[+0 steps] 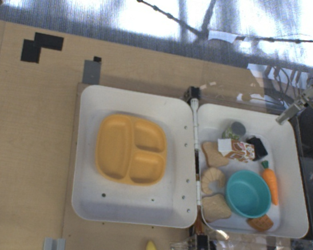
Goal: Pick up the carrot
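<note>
Camera view:
Carrot: lies in the right bin — wedged between its right wall and the teal bowl, green tip up.
Gripper: hangs above the bin's far corner — grip cannot be told.

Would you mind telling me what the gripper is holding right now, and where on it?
Nothing. The gripper hangs over the right bin's far right corner; the carrot lies beside the teal bowl.

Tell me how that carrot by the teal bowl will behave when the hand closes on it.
The carrot looks like a rigid toy, so it will probably keep its shape. Its tapered, rounded body may slip or roll. It lies close beside the teal bowl, which could get nudged. The hand is above the bin's far corner.
</note>
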Controlling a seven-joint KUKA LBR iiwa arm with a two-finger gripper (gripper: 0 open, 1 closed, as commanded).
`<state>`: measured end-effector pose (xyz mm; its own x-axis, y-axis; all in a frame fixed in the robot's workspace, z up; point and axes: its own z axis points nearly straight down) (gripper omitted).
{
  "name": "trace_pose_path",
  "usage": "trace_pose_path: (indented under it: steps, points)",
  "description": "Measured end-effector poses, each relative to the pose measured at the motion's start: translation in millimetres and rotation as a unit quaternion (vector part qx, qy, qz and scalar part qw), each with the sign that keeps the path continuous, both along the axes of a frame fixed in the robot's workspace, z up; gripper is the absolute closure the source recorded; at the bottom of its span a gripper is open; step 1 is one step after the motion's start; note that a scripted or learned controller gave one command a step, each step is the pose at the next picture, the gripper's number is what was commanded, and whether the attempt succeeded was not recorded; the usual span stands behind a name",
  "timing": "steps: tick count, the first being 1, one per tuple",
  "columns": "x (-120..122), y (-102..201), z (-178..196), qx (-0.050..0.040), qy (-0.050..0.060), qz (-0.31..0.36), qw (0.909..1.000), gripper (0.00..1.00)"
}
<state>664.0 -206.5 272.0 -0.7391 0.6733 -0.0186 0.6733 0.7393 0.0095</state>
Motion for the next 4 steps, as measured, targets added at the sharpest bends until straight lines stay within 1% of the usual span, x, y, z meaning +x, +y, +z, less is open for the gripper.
trace_pose_path:
  steps: [1, 2, 3, 4]
  points:
    - [3, 3, 12, -0.0007, -0.006, 0.003, 1.0000, 1.00]
    - [-5, 3, -153, -0.0048, -0.009, 0.103, 0.9947, 1.00]
    - [-6, 3, -152, -0.0031, -0.006, 0.102, 0.9948, 0.00]
    - [-69, 2, -180, -0.0019, 0.001, 0.094, 0.9955, 0.00]
